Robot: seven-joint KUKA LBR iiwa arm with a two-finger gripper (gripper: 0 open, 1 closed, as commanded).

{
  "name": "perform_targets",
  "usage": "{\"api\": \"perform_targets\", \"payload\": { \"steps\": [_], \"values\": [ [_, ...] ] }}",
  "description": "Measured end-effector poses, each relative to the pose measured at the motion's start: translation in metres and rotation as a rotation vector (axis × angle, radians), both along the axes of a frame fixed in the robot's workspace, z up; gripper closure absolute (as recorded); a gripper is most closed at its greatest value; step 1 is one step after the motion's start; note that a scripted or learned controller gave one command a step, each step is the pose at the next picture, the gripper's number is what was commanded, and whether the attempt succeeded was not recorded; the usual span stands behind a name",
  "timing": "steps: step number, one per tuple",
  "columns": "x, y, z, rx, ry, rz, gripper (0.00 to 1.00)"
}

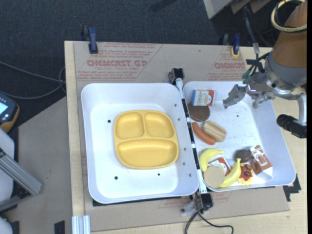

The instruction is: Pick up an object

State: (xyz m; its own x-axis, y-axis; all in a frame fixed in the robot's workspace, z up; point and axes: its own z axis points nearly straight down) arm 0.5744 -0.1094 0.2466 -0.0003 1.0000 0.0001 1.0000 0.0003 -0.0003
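The right bin [280,145] holds all the small pieces, which suits a pick: they lie loose on its floor, some apart and some heaped, so the claw [243,94] has several candidates. It hangs over the bin's upper part, and from this slanted view it seems clear of the floor and of every item; one grey finger [233,97] juts toward the left, and nothing sits between the fingers, though whether they are spread or closed cannot be told from here. Just left of the claw and a little lower in view stands a small carton [202,97], with a brown disc [199,113] touching its lower edge. Below the claw lie a sausage [203,133] and a bun [215,131], side by side and touching. Farther below, near the bin's front rim, a banana [224,169], a round cookie [213,177] and some packets [257,160] crowd together, which would likely make a clean grasp harder there. The carton, nearest and standing fairly free, looks the likeliest target. Well to the claw's left, the other bin [92,130] carries a yellow divided plate [146,139]. The arm [290,48] enters from the right, orange band above a grey wrist, bent downward over the bin. Both bins rest on the surface [122,60].
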Motion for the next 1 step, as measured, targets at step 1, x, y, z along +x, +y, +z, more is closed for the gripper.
{"api": "perform_targets", "payload": {
  "steps": [1],
  "values": [
    [-0.0323, 0.0051, -0.149, -0.003, -0.008, -0.001, 0.0]
  ]
}}
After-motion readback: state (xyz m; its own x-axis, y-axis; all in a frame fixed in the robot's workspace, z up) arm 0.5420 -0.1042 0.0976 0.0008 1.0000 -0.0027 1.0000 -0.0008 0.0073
